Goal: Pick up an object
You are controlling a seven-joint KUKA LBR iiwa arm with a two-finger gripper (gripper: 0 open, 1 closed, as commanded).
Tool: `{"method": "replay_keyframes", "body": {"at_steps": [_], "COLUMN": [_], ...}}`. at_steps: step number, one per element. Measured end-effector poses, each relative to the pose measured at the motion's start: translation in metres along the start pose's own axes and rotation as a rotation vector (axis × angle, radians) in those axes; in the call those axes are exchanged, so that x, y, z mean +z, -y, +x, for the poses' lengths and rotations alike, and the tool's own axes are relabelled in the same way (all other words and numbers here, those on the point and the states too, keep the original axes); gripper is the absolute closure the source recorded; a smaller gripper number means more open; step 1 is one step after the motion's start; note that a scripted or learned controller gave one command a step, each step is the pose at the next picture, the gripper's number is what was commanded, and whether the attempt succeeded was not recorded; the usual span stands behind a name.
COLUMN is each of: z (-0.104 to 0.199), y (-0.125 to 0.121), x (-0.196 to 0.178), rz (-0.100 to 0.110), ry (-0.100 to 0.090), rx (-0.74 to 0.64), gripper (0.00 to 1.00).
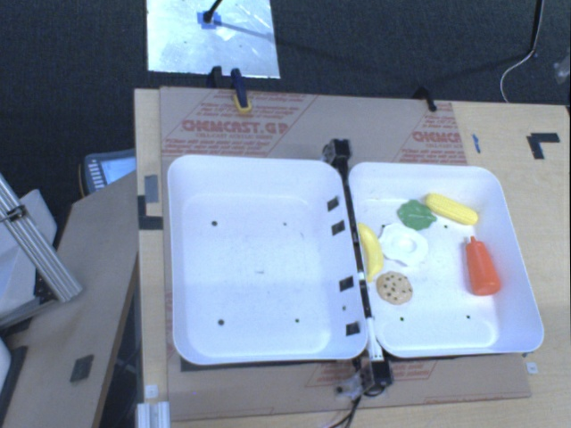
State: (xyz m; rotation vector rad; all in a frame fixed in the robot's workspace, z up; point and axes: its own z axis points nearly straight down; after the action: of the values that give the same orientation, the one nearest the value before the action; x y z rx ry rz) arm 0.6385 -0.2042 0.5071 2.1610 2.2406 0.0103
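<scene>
The right bin (500, 328) holds several toy foods. An orange bottle (482, 267) lies near its right wall. A yellow corn cob (451, 209) rests at the back, beside a green leafy piece (415, 214). A white fried egg (404, 244) lies in the middle. A yellow banana (370, 251) leans along the left wall, with a round cookie (393, 287) just in front of it.
The left bin (254, 257) sits beside the right one, joined by black clips (343, 230). Both stand on a cardboard sheet (303, 123) on the wooden bench. A shiny plate (212, 25) lies at the back, and a metal rail (31, 239) stands at the left.
</scene>
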Motion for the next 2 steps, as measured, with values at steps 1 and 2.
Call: {"method": "replay_keyframes", "body": {"at_steps": [1, 2], "z": [0.000, 0.081], "y": [-0.001, -0.012], "x": [-0.012, -0.030], "rz": [-0.004, 0.021], "ry": [0.003, -0.016], "rx": [-0.004, 0.028], "gripper": [1.00, 1.00]}}
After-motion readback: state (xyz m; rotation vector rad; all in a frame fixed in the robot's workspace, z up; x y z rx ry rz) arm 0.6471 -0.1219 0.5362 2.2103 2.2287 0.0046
